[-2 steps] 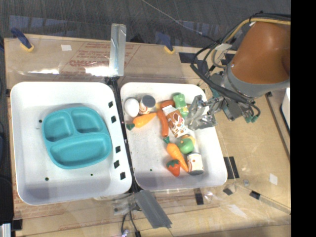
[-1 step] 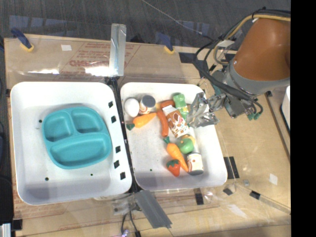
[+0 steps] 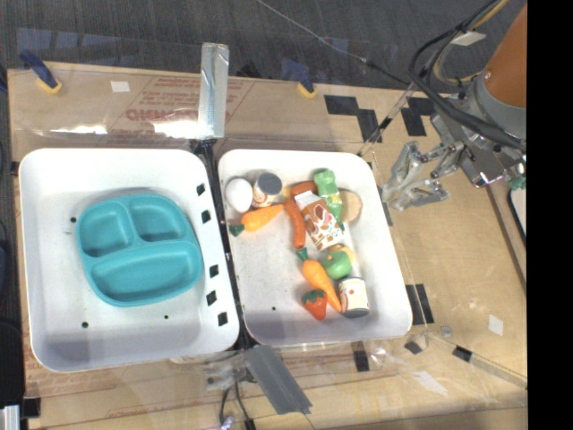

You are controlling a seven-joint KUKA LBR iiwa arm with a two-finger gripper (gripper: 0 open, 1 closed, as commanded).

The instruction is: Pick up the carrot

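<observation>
Camera view: our end effector [image 3: 414,179], fingers apart and holding nothing, hangs beside the right bin [image 3: 269,316]; we should approach the carrot [image 3: 260,219] lying at its left, clear of neighbours.

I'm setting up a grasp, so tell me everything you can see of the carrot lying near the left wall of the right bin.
The orange toy carrot with a green leafy end looks like smooth plastic. It lies flat on the floor of the right white bin, near the left wall, thick end pointing right, green end toward the wall. A white egg-shaped toy sits just above it, apparently touching. Its thick end meets a long orange-red piece. Nothing covers it.
</observation>
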